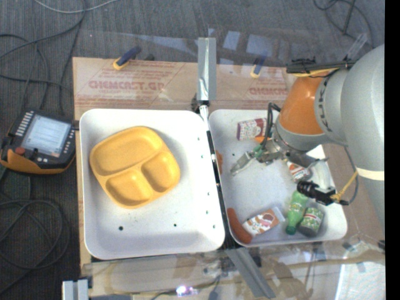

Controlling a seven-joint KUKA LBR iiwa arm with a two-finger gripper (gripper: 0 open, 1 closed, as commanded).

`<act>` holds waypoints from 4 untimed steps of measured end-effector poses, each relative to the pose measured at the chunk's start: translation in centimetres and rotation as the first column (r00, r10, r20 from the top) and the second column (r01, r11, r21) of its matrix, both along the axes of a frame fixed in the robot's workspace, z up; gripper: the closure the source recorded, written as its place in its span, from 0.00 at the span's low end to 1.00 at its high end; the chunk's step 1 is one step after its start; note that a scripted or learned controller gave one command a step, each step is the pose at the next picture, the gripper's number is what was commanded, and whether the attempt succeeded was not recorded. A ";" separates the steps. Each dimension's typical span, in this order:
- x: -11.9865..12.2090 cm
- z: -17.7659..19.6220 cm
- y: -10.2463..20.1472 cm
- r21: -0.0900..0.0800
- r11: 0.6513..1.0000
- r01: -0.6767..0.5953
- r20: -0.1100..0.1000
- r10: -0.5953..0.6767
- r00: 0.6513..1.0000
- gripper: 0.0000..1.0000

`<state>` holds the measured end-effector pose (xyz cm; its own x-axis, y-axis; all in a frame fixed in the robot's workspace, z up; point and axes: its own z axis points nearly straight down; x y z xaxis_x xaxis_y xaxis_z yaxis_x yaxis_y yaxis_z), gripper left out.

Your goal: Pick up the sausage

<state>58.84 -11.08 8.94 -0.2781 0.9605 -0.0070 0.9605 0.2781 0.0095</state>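
Sausage [238, 226] lies at the right bin's [275, 189] near left corner, against the wall, beside a packet [262, 222]. Gripper [240, 165] hovers farther back, fingers spread, empty. Probably light, soft, slick; best pinched mid-length across its width.

a robotics lab, by the look of it — the grey arm [356, 99] reaches over two white bins [94, 230] on a cardboard-topped bench [144, 83], a teach pendant [39, 141] lies on dark carpet [37, 42] with loose cables [56, 2] trailing about — no household furnishings, just test kit.
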 end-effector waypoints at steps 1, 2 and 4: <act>6.2 -0.1 1.1 0.001 0.956 0.294 -0.004 -0.294 0.956 0.00; 8.0 -0.1 1.6 0.002 0.921 0.389 -0.014 -0.389 0.921 0.00; 6.2 -0.1 1.2 0.004 0.814 0.580 -0.004 -0.580 0.814 0.00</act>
<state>65.09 -9.84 8.86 0.3309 0.9437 -0.0021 0.9437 -0.3308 0.0068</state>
